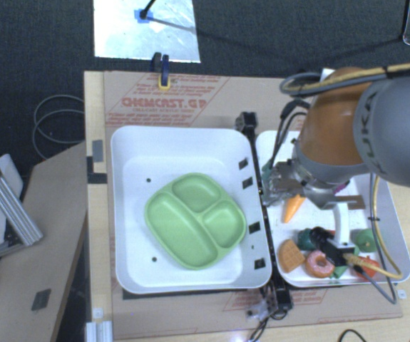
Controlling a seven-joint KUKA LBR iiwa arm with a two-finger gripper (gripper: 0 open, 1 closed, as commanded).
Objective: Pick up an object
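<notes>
The right bin (401, 254) holds several toy foods. An orange carrot (294, 206) lies tilted just under the grey wrist. Nearer the front lie a tan waffle-like piece (289, 256), a pink donut (320, 265), a green piece (307, 238), another green piece (364, 239) and a red-orange piece (366, 266). My gripper (287, 189) hangs low over the bin's left part, right above the carrot's upper end, with the wrist hiding most of it. Whether it touches the carrot I cannot tell.
The left bin (133, 162) holds a green divided plate (195, 219). Black clips line the wall between the bins (256, 191). The arm with its orange band (336, 123) covers the back of the right bin. A yellow cable (377, 242) loops over the right side.
</notes>
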